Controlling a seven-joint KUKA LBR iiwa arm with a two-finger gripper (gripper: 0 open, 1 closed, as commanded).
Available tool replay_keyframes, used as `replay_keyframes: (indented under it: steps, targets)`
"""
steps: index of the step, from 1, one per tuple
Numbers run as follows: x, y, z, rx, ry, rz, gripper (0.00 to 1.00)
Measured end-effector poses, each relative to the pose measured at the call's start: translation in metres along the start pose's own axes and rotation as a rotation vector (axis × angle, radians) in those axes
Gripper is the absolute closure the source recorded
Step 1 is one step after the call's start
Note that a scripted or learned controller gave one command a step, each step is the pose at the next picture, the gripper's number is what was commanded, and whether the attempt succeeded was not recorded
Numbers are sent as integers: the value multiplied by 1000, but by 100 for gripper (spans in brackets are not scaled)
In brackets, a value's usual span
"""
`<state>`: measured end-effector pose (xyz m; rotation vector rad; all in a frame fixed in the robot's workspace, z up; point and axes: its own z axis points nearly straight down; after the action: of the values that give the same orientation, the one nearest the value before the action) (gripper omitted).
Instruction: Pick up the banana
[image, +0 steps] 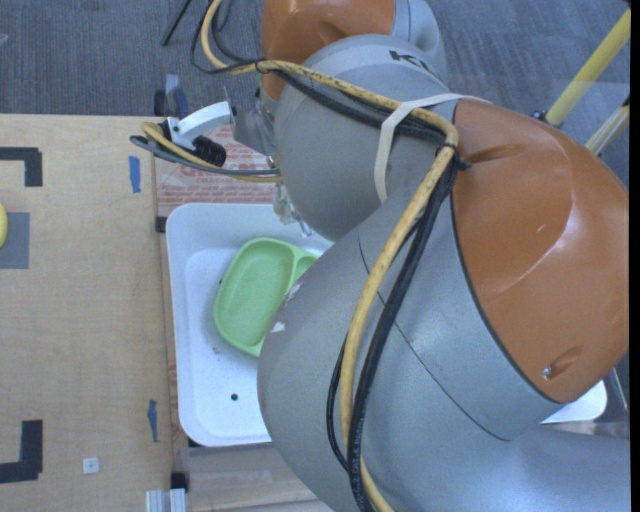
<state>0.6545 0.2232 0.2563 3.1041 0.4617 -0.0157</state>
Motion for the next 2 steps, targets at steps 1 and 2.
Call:
replay_keyframes:
  steps: [1, 2]
  targets:
    - [-7, 22, 106, 0, -6, 93, 100]
    - [-5, 22, 95, 1, -2, 91, 100]
